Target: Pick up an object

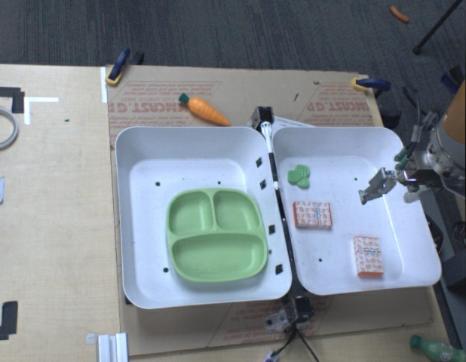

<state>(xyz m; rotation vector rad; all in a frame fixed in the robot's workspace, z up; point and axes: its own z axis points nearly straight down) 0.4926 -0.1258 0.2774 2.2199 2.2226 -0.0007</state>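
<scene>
Nothing is picked up yet: the gripper [378, 185] hovers with nothing between its parted fingers over the right bin [414, 270], where two small boxes [313, 215] [367, 256] and a green toy [298, 175] lie.

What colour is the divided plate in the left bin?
Light green; the divided plate shows clearly in the camera view.

Pincer [377, 186] low (arm from right)
</scene>
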